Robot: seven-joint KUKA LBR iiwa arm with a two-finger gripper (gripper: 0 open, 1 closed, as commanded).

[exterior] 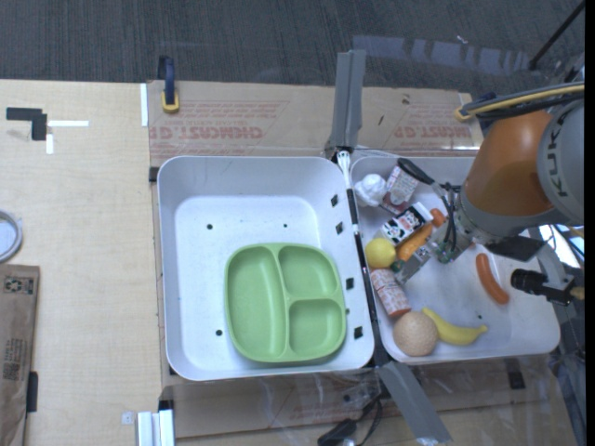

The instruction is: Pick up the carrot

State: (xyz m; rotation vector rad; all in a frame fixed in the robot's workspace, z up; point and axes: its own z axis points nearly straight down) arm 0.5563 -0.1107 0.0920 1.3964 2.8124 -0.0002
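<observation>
Two white bins are set on the bench [84, 203]. At three o'clock, the tool [444, 247] is beside the carrot [416, 242]; its grip cannot be told, so nothing is lifted yet.

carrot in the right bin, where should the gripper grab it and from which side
Probably the carrot at mid-length, from above, fingers across its narrow width. It lies slanted, upper end by the gripper, lower end by the lemon; the middle looks least crowded.
</observation>
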